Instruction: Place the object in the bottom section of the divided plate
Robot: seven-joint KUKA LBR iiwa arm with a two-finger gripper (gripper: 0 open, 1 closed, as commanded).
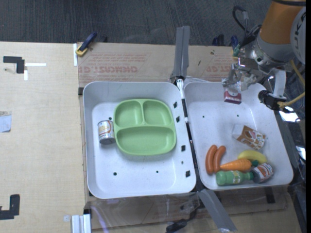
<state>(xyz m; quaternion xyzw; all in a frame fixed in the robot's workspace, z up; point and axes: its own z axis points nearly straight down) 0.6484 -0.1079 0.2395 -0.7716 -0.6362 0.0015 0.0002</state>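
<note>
Two white bins are seen side by side, the green divided plate lying in the left one. A small purple-and-white packet is pinched in the gripper, hung over the right bin's far edge.

Bench: light wood top on the left, a brown printed cardboard sheet at the back. Two shallow white bins sit directly on it side by side, left bin and right bin, rims touching at the centre divider. Black brackets and a blue-yellow clamp lie on the wood.
</note>
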